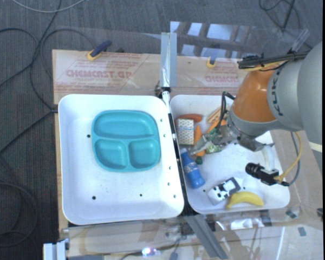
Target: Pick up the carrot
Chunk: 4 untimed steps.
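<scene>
In the back left corner of the right bin (279, 199) lies an orange, elongated piece that I take for the carrot (193, 117). More orange bits (213, 121) show just beside the wrist, and I cannot tell what they are. My gripper (212, 142) is down in the right bin, a little to the right of and nearer than the carrot. It sits among cluttered items next to a tan packet (185, 130). The grey arm and its orange band (254, 99) cover the back right of that bin.
A blue bottle (193, 172) lies by the right bin's left wall. A black-and-white object (225, 189) and a banana (245, 199) rest at its front. A black cylinder (260, 172) on a cable hangs off the arm. The left bin (76, 199) holds a teal divided plate (127, 140).
</scene>
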{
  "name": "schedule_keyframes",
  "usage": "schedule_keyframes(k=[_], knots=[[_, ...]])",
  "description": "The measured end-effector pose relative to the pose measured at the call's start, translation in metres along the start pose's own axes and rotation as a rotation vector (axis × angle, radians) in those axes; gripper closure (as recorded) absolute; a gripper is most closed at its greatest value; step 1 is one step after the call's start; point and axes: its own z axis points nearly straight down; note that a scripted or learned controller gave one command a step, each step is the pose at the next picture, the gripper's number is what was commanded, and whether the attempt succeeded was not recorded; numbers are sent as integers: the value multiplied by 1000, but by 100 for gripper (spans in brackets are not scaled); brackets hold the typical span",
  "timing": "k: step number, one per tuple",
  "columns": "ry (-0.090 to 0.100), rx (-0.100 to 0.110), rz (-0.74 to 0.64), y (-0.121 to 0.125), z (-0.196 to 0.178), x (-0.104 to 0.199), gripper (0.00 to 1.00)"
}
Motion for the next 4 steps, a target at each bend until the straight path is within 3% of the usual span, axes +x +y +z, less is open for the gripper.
schedule_keyframes(k=[1, 2, 3, 4], knots=[[-4, 1, 307, -16, -242, -18, 0], [-2, 2, 116, -59, -232, -8, 0], [0, 2, -94, -22, -152, 10, 0], [-1, 2, -118, 21, -78, -28, 0]])
